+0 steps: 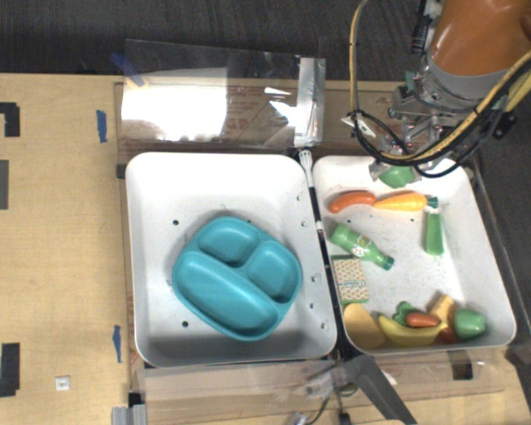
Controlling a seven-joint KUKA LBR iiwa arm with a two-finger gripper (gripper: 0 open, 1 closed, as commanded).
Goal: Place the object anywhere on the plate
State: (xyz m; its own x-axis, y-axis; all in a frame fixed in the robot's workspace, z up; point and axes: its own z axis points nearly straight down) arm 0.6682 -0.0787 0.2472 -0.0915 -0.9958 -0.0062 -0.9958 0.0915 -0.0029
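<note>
While the small green object (396,176) sits in the upper corner of the right bin (494,248), just under the gripper (400,151), it looks too squat to give a long axis or heading. Whether the gripper is apart, together or clamped on it cannot be told. Just below lie a carrot (398,203) and a red-orange pepper (350,201), both stretched left to right. A green bottle (361,245) slants at centre-left and another (434,234) runs up-down. A banana (407,330) and other toy food crowd the lower edge. Left of the shared rim, the left bin (142,184) holds a teal three-part plate (239,275), with bare white floor around it.
</note>
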